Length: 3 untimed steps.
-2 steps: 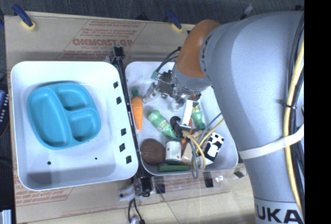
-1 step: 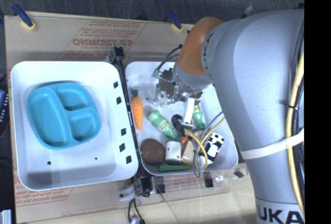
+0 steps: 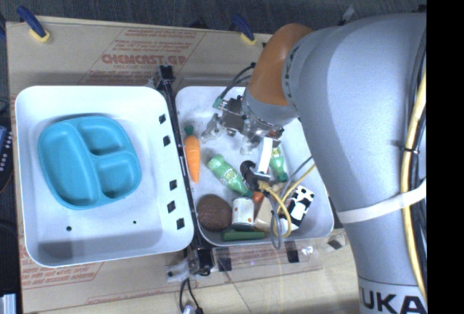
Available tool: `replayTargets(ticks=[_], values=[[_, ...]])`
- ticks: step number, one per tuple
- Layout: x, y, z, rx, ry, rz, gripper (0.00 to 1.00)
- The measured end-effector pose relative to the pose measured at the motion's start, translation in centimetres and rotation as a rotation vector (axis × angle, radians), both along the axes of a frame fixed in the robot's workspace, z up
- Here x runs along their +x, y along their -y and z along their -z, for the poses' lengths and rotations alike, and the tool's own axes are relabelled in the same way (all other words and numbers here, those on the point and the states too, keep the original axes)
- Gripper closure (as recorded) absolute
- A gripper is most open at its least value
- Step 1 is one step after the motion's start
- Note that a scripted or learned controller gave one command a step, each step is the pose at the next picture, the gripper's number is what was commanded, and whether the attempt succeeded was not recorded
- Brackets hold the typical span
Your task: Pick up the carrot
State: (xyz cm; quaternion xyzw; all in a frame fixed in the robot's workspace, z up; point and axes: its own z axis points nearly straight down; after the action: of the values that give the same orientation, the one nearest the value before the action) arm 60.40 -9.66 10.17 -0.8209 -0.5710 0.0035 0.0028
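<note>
camera view: carrot (image 3: pixel 192 158) is lying in the right bin (image 3: pixel 190 104), tight along its left wall, near the middle of the frame, green top pointing up-frame, orange tip pointing down. nothing is touching it. just right of it a green bottle (image 3: pixel 227 173) is lying at a slant, and below it a brown round item (image 3: pixel 213 211) is sitting by the bin's lower left corner. further right a small can (image 3: pixel 243 212), a black-and-white cow-patterned item (image 3: pixel 298 204) and a dark green stick-shaped item (image 3: pixel 243 235) are crowding the lower part of the bin. gripper (image 3: pixel 233 120) is hanging over the bin's upper centre, well apart from the carrot, up and right of it; cannot tell how its grip is set. grey arm (image 3: pixel 348 124) with its orange band is filling the right of the frame. left bin (image 3: pixel 87 98) is holding a blue divided tray (image 3: pixel 87 160).
</note>
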Motion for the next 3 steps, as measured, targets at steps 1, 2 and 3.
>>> replayTargets(ticks=[1,2,3], values=[[0.3,-0.3,1.0,-0.002,0.004,0.445,0.00],[0.4,-0.5,0.0,0.001,0.001,0.434,1.00],[0.4,-0.5,0.1,0.001,-0.001,0.433,0.00]])
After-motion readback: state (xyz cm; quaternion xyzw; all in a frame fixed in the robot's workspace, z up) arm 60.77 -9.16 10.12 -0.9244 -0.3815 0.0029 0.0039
